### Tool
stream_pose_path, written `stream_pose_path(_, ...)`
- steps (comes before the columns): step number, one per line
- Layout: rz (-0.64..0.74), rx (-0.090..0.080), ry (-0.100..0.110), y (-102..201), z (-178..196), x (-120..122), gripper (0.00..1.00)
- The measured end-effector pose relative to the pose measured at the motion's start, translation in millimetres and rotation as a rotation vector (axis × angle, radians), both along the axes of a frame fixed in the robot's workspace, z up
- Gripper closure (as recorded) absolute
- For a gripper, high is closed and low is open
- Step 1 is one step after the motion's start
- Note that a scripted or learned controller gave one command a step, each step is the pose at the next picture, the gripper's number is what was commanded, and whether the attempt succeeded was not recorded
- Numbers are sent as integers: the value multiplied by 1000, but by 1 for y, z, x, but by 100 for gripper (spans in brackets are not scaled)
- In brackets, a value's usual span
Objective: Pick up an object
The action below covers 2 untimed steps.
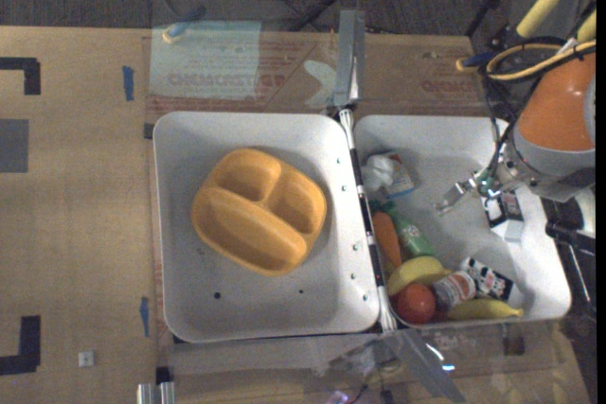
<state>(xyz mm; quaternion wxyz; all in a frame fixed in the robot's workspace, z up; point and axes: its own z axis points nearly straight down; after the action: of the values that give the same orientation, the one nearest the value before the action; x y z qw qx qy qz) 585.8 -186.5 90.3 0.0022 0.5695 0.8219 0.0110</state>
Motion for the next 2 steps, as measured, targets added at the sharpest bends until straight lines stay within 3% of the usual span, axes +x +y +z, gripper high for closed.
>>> stream_pose_path(1, -7, 15, -2, -9, 1, -30, 0)
stream_pose_path(2, -14, 21, 16, -9, 1, -22, 0)
